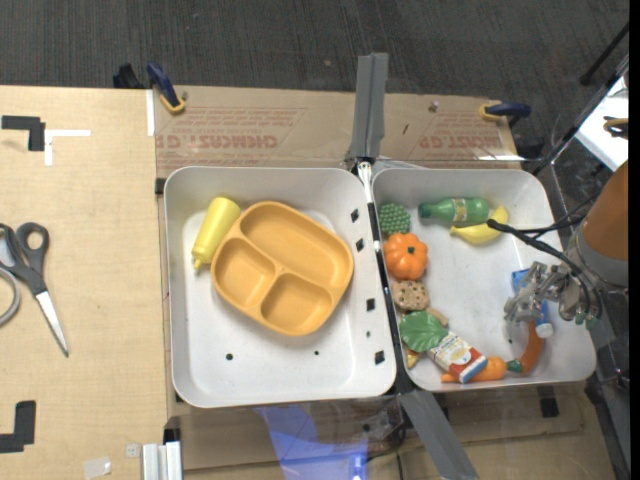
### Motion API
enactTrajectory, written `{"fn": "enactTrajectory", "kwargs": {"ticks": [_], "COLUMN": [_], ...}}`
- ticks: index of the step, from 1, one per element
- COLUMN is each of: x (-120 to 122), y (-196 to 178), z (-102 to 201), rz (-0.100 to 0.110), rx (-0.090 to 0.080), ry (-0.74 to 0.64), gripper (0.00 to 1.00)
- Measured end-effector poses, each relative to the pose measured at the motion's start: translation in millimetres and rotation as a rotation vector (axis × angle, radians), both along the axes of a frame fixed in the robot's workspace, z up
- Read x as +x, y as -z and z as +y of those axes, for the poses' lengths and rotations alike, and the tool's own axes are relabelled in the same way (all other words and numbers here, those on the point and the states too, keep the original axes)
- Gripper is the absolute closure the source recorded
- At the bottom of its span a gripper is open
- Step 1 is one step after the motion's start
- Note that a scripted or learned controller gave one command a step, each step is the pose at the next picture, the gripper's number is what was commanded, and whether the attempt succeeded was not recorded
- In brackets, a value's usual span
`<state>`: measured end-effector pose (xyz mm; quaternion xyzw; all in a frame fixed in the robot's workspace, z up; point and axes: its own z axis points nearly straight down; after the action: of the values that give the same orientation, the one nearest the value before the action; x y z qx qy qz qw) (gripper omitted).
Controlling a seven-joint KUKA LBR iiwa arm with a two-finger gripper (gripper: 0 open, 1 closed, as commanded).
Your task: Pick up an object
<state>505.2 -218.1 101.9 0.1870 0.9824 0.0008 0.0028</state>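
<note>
My gripper hangs low over the right side of the right bin, coming in from the right edge. A small blue and white item lies right at it, partly hidden. Just below lies a red chili. Further left in this bin are a green bottle, a banana, an orange pumpkin, a cookie, a green leaf, a small carton and a carrot. I see nothing lifted by the gripper.
The left bin holds a yellow divided plate and a yellow squeeze bottle. A green textured piece sits by the divider between the bins. Scissors lie on the wooden bench at far left.
</note>
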Motion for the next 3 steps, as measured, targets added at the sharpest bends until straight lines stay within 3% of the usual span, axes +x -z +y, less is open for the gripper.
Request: {"fn": "enactTrajectory", "kwargs": {"ticks": [1, 2, 3], "x": [0.0, 5.8, 7.0], "y": [0.1, 9.9, 0.2], "z": [0.6, 1.9, 1.0], "rz": [0.0, 0.003, 0.0], "rx": [0.001, 0.006, 0.003], "ry": [0.0, 0.054, 0.052], "gripper": [0.0, 0.0, 1.0]}}
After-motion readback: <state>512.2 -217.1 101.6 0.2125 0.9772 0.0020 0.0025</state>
